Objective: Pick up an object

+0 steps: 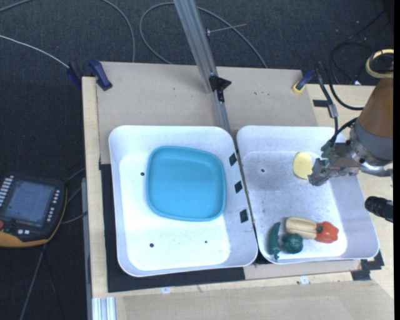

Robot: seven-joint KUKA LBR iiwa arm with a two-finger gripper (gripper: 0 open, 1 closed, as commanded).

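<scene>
A pale wooden bench [162, 94] stands on dark carpet [37, 112] (loose cables [125, 19] trail across it).

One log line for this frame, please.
gripper over right bin | beside yellow object | nothing visibly held | blue plate in left bin

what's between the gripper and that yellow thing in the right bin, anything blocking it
Nothing visible stands between them. The gripper sits just right of the yellow object in the right bin, with bare bin floor around it. The other items lie apart, near the bin's front edge.
</scene>
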